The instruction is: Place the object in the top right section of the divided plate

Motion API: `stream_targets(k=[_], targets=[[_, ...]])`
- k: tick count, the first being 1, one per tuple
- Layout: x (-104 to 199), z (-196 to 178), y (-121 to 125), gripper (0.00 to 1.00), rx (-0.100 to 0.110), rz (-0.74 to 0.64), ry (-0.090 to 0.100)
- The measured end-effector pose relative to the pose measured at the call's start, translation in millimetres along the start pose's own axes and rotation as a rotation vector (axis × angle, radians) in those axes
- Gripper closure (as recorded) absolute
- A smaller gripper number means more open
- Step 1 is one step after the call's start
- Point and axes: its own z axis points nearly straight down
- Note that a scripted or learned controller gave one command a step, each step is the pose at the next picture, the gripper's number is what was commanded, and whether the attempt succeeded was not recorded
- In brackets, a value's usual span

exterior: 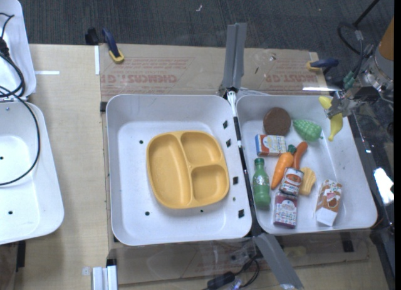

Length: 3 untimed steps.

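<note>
A yellow divided plate (164, 176) lies in the left white bin (122, 157); its top right section (202, 148) holds nothing. At the far right, my gripper (339, 108) hangs over the upper right corner of the right bin (360, 176). A yellow toy banana (335, 126) sits between its fingers, with the lower end dangling toward the bin floor. The gripper is shut on it, well to the right of the plate.
The right bin holds several toy foods: a brown disc (276, 121), a green leafy piece (307, 129), a small box (270, 145), a carrot (283, 168), a green bottle (260, 182), a can (291, 181) and a carton (329, 202). A grey divider post (234, 57) stands between the bins.
</note>
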Motion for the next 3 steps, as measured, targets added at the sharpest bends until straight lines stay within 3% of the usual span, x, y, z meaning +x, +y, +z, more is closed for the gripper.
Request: stream_targets(k=[1, 2, 3], targets=[[83.2, 85.9, -10.8, 1.00, 0.002, -0.128, 0.002], [136.6, 41.2, -66.6, 1.00, 0.001, -0.154, 0.001], [209.7, 41.5, -84.4, 1.00, 0.003, 0.028, 0.000]])
